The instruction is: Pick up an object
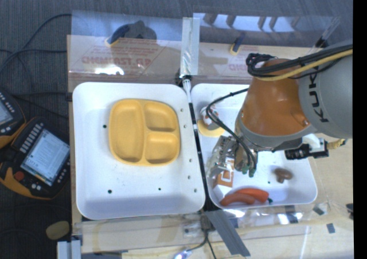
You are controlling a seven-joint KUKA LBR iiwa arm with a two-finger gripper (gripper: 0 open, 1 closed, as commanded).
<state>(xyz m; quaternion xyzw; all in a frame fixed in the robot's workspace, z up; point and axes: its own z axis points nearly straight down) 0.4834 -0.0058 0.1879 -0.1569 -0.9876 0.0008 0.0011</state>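
The left bin [86,195] holds a yellow divided tray [143,130]. In the right bin [307,192], the claw [226,163] hangs low over an orange-and-white item [225,179], grip unreadable. An orange carrot [245,196] and brown lump [281,175] lie loose; nothing looks lifted yet.

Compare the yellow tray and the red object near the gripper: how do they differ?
The yellow tray lies in the left bin; the red object lies in the right bin, just below the gripper. The tray is far larger, squarish with three compartments; the red object is small, long and rounded. Both lie flat on a white bin floor.
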